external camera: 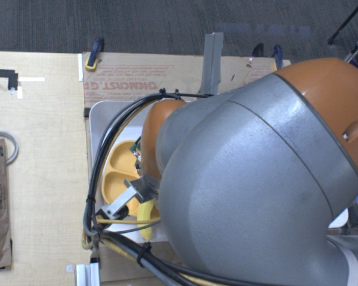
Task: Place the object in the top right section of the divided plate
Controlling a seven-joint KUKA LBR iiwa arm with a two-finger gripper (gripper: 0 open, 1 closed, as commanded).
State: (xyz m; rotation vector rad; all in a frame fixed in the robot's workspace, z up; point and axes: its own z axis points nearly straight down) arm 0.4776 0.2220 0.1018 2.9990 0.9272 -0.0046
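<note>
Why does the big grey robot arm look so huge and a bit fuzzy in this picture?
In the camera view, the arm sits close to the lens, so it looks huge and soft-edged; the yellow divided plate below looks sharper; soft glare shines on the orange band; lighting is even, with faint shadows.

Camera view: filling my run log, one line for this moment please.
arm: over bin, blocks most | divided plate: yellow, partly visible | yellow object: at plate's near edge | grip: unclear
</note>
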